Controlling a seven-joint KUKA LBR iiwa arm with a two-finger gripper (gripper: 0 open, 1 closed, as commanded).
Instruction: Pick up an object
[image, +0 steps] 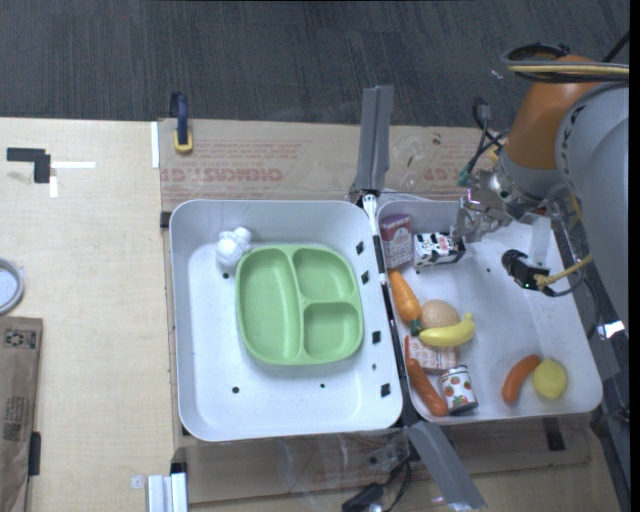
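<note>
My gripper (468, 222) hangs over the far end of the right bin (575, 330), just beside the small milk carton (436, 249); I cannot tell whether it grips anything. Nearer along that bin's left wall lie a maroon packet (396, 241), a carrot (404, 295), a banana (447, 331) over a round bun (438, 314), a second carrot (425, 388) and a can (458, 388), with a sausage (519, 379) and lemon (549, 379) at the near right. The left bin (195, 330) holds a green divided tray (298, 303) and a small white object (233, 245).
</note>
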